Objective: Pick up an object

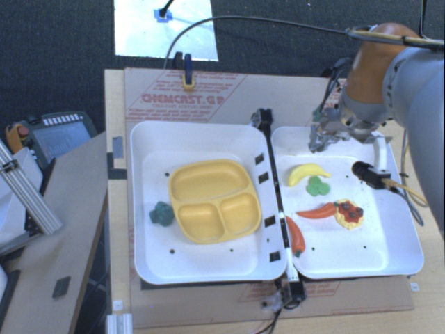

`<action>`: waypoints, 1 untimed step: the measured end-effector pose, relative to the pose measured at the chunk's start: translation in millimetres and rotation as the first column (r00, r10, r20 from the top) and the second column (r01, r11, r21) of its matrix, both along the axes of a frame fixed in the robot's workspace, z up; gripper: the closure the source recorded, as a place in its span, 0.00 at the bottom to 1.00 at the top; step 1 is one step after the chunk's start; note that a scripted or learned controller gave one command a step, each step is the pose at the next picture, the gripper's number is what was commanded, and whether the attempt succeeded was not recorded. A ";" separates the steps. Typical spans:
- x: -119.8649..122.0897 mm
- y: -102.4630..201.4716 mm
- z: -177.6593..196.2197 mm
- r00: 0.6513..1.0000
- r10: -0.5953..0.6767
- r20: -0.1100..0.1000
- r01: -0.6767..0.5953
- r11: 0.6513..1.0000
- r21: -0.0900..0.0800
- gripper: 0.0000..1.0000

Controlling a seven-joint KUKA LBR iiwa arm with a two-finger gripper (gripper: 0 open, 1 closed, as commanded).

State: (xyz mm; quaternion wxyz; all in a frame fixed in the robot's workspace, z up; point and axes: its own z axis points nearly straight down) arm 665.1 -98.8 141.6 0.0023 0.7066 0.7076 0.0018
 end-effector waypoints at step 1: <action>1.1 5.4 45.7 1.000 0.004 0.001 -0.004 1.000 0.000 1.00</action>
